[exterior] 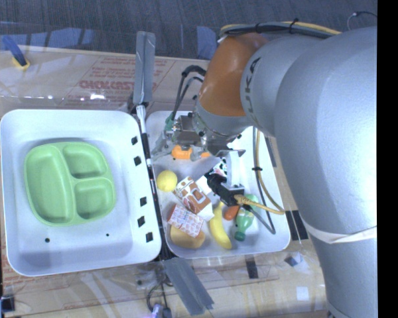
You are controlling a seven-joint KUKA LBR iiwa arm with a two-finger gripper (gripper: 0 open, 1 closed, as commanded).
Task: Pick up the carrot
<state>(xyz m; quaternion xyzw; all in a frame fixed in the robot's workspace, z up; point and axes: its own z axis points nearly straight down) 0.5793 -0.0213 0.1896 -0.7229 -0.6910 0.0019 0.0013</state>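
A left bin (pixel 13 197) is seen at the left of the frame, and most of its floor is taken by a green tray (pixel 69 183) of three compartments; bare white floor is left below and to the right of the tray. A dark divider (pixel 144 171) is set between the bins at the centre of the frame. The right bin (pixel 278 240) is crowded along its lower half: a lemon (pixel 166 181), a box (pixel 193 195), a bun (pixel 186 234) and a banana (pixel 219 232) are packed close together. An orange piece, taken to be the carrot (pixel 182 153), is seen in the upper part of this bin, just below the claw (pixel 183 134). How the claw stands cannot be told. The right of the bin is covered by the arm (pixel 318 111).
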